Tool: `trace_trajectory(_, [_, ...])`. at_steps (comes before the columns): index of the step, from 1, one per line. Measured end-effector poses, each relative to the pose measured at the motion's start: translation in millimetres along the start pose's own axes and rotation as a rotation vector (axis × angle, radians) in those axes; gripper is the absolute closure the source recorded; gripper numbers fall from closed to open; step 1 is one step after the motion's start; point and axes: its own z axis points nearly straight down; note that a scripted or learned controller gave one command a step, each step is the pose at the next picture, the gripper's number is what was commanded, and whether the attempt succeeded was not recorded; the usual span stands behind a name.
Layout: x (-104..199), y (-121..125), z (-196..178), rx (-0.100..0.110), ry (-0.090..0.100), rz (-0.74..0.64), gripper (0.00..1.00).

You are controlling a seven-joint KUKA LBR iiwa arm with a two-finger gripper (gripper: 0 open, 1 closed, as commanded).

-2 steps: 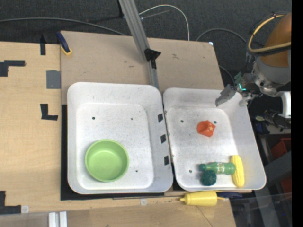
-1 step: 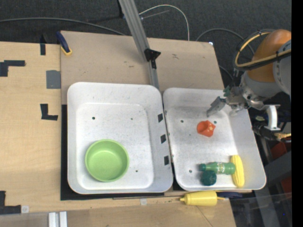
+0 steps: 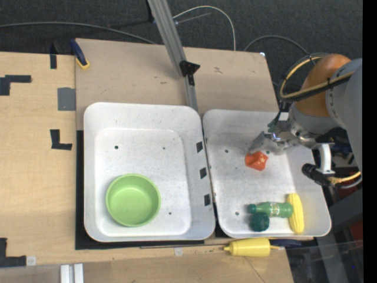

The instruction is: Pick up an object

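one orange object (image 3: 256,161) | just below jaws (image 3: 259,145) tips | jaws state: cannot tell

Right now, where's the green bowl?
The green bowl sits in the left bin, at its near-left corner, apart from the toys in the right bin.

Green bowl (image 3: 133,200) seen in left bin (image 3: 94,119); yellow bottle (image 3: 250,248) laid on bench (image 3: 35,158) below right bin (image 3: 235,119); grey pole (image 3: 168,28) slanted above.
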Motion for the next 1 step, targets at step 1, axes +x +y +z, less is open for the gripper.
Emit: trace_trajectory(1, [0.2, 1.9, -13.7, -0.006, -0.002, -0.002, 1.0])
